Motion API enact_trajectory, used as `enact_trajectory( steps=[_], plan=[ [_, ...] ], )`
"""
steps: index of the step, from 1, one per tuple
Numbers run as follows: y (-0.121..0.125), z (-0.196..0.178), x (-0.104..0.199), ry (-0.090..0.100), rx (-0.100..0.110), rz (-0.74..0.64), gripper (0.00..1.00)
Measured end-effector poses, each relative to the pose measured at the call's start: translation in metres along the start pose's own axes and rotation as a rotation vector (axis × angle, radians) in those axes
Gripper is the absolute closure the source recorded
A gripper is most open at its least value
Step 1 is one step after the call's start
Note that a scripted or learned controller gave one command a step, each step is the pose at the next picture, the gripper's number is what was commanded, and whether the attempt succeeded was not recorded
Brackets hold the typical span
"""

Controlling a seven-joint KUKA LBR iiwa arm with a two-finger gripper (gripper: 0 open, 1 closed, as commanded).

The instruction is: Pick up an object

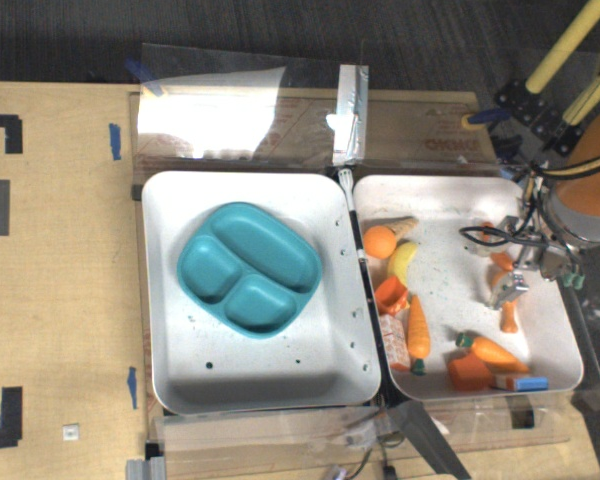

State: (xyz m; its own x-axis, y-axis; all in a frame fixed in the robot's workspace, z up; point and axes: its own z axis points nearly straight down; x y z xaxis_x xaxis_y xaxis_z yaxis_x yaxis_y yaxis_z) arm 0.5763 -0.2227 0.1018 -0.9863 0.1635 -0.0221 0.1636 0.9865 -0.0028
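— Can you see the gripper (513, 286) from where you are?

— Yes, it's down in the right bin (450, 388), over by its right side, with black cables looped around the wrist above it. The metal tip sits right against a small orange piece (509, 317) lying on the bin floor. Whether the fingers are spread or pressed together I cannot tell; it's too small and cluttered there to make out.

— What's in that bin, starting at the near edge?

— A blue bar (521, 382) closest to the front, touching an orange block (469, 371). Just behind them lies a toy carrot (497, 351) with a green end. Toward the divider there's another carrot (418, 331), tilted, beside a red-and-white packet (393, 341) and an orange wedge-like piece (390, 293). Farther back, a yellow lemon-shaped toy (403, 260) touches a round orange fruit (380, 242).

— And the left bin (180, 383)?

— A teal divided plate (248, 268) with three compartments, lying near the middle.

— What's around them?

— A pale wooden bench (55, 298) with bits of black and blue tape on it. Behind the bins stands a clear plastic sheet (215, 108), glaring with light, and beyond that is dark carpet (280, 8). At the far right there are yellow rods (577, 30) by the arm's orange band (588, 190).
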Motion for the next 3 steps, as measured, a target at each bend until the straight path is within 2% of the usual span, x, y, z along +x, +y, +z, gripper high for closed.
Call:
enact_trajectory(
  steps=[1, 2, 3],
  plan=[
    [-0.001, 0.014, 0.002, 0.012, -0.002, 0.068, 0.0],
    [0.004, 0.013, 0.01, 0.014, -0.001, 0.259, 0.0],
    [0.005, -0.001, 0.006, 0.001, 0.002, 0.256, 1.0]
  ],
)
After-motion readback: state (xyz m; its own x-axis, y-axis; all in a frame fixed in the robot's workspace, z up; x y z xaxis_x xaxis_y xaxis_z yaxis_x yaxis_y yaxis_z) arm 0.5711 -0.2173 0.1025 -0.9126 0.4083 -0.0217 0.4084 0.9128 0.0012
